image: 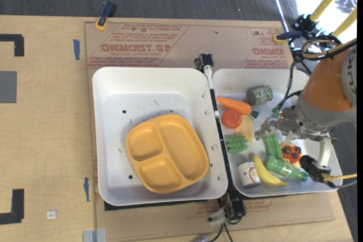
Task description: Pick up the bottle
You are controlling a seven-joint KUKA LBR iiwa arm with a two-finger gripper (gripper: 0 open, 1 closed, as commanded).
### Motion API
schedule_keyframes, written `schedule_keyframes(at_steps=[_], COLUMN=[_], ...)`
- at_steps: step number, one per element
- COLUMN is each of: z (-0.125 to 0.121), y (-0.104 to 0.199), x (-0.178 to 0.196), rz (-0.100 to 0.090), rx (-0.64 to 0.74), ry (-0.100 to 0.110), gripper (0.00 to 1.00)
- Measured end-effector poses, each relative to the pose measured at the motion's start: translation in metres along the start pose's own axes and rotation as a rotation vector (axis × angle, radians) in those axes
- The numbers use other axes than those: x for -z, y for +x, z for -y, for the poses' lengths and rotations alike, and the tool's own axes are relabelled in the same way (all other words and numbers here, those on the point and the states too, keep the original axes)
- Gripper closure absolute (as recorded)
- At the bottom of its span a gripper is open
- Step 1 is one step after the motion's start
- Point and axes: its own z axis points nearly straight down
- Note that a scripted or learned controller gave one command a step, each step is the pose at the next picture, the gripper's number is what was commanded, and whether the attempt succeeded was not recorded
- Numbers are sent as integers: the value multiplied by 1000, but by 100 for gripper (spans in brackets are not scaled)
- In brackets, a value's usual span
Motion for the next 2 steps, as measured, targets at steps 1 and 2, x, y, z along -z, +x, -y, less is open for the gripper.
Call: schedule_keyframes(at_steps=[1, 2], z=[-1, -1], y=[0, 0], x=[10, 10], rz=[0, 0], rx=[-1, -1], ry=[-2, -2], gripper=[100, 0])
